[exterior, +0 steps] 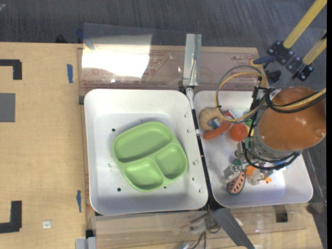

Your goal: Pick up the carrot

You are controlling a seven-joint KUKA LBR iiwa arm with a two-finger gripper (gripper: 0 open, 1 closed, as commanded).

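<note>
The carrot, a long orange-red piece, lies slantwise in the upper left part of the right bin. It rests against a tan ring-shaped pastry. My gripper hangs under the orange band of the arm, over the middle of the right bin. It sits below and to the right of the carrot, apart from it, and the wrist and cables cover most of it.
An orange ball lies just right of the carrot. A seeded fruit slice and a small orange piece lie near the bin's front. The left bin holds a green divided plate. Yellow cables loop above the right bin.
</note>
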